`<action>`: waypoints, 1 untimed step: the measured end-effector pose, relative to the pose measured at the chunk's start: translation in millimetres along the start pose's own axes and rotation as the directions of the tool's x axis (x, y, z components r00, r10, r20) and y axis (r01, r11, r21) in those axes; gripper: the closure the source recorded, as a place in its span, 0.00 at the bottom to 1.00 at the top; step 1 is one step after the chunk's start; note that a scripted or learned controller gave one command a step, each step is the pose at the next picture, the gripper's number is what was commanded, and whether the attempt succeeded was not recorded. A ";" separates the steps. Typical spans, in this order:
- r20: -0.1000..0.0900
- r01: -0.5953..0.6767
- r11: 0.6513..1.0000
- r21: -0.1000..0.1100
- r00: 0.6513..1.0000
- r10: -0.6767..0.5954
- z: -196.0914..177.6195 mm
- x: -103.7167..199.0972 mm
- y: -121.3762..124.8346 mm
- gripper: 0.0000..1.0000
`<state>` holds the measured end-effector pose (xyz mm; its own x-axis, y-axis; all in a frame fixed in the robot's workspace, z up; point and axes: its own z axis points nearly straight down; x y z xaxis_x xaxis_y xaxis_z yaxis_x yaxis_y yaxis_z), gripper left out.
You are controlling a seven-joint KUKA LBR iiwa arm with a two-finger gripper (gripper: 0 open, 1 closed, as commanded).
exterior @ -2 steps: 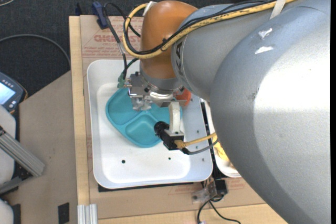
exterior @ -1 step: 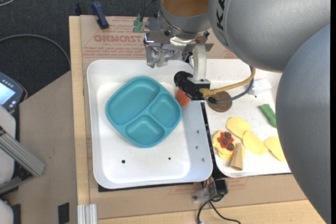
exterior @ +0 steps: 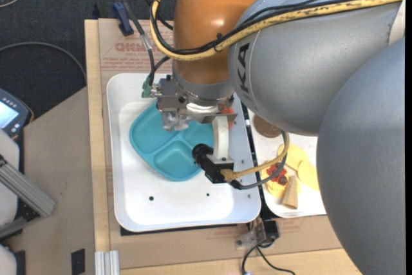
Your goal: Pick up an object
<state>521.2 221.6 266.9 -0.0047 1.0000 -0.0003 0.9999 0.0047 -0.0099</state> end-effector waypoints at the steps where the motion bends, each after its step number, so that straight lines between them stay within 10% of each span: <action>1: -0.004 -0.004 1.000 -0.027 1.000 0.004 -110.4 1.9 91.9 1.00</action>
<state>614.1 224.0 376.4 -0.0005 1.0000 0.0036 0.9999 0.0005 0.0170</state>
